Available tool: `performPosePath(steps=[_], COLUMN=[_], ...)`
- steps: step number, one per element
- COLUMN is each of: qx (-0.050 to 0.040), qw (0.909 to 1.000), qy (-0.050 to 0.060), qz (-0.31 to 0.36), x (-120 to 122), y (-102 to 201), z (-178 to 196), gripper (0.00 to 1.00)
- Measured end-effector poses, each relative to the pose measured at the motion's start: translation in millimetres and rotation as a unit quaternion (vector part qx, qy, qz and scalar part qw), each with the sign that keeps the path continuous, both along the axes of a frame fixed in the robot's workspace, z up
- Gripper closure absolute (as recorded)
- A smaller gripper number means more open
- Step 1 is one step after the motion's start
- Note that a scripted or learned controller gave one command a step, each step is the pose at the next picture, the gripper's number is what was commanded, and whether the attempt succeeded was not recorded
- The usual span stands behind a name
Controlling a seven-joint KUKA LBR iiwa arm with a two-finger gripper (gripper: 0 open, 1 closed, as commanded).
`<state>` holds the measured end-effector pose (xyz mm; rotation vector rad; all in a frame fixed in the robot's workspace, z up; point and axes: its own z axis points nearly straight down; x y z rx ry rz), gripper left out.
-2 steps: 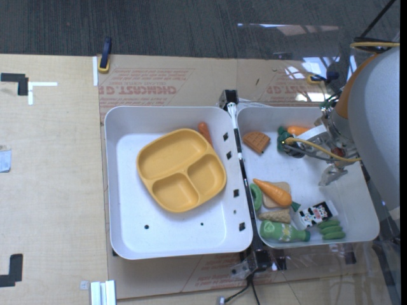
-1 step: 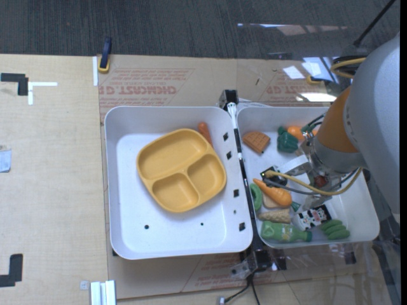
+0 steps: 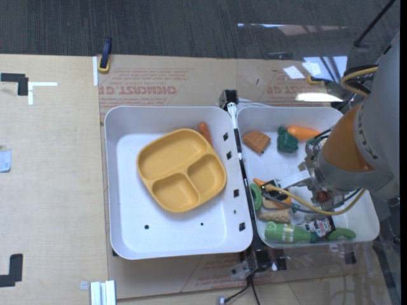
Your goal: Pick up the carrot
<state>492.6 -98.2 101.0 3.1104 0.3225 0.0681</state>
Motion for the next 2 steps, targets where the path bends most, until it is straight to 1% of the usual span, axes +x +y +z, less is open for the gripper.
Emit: performPosePath(steps=[1,2], qx=[0.0058,0.0054], qw=[0.9997,0.9997], qy=[0.025,0.025], qz=[-0.001,-0.001], x=[41.7,-14.5], y=[-1.4,74.7], z=[-10.2,89.7], gripper=[0.0,0.0])
